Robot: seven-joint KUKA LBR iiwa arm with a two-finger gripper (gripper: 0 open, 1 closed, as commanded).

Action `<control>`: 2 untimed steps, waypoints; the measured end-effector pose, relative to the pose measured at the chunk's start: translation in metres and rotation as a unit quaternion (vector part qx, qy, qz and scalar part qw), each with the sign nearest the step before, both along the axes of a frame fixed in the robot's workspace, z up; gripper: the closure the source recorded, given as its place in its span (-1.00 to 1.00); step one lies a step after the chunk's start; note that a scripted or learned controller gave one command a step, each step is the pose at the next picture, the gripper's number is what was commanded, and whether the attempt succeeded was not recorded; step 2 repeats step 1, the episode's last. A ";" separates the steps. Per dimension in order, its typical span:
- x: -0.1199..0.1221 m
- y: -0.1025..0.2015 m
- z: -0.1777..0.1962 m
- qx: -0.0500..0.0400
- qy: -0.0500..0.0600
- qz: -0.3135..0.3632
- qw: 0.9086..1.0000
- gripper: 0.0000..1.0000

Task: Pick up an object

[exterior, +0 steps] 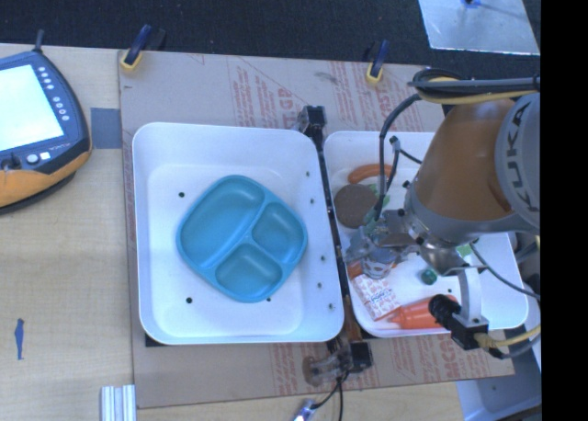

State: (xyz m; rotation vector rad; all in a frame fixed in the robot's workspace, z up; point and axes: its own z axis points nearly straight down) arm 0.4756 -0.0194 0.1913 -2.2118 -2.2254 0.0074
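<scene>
I am hovering gripper [372,249] over packet [377,297] at its 6 o'clock — light, crinkly; pinching edge is safest — finger state I cannot tell.

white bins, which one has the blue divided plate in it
The left bin; the blue divided plate lies in it, while the right bin holds small clutter under the arm.

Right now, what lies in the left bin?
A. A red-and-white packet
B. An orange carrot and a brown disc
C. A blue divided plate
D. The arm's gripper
C: the blue divided plate rests flat in the left bin, while the arm is over the right bin, which holds the small items.
</scene>
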 end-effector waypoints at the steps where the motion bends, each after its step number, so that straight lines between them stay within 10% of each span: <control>1: 0.080 0.033 0.046 0.000 -0.002 -0.001 1.000 1.00; 2: 0.080 0.033 0.046 0.000 -0.002 -0.001 1.000 1.00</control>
